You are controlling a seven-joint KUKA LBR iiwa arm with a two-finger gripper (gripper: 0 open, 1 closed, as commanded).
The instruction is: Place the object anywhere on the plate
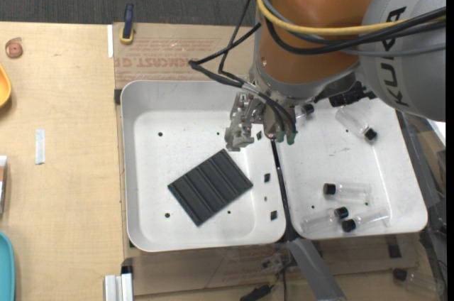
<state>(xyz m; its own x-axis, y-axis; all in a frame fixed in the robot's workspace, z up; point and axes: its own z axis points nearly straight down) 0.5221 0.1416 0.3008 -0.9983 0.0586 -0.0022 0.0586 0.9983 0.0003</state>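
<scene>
Blue clamp (128, 21) on cardboard (177, 55) behind bins; orange thing (3, 86) at bench's left edge.

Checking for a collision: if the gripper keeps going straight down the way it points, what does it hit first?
Probably the bare floor of the left bin, just above the dark ridged plate's upper corner. The gripper may clip that corner; depth is unclear.

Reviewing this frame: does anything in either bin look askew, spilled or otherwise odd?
The dark ribbed plate lies turned at an angle to the left bin's walls. In the right bin, clear vials with black caps lie tipped on their sides. Nothing looks spilled or damaged.
</scene>
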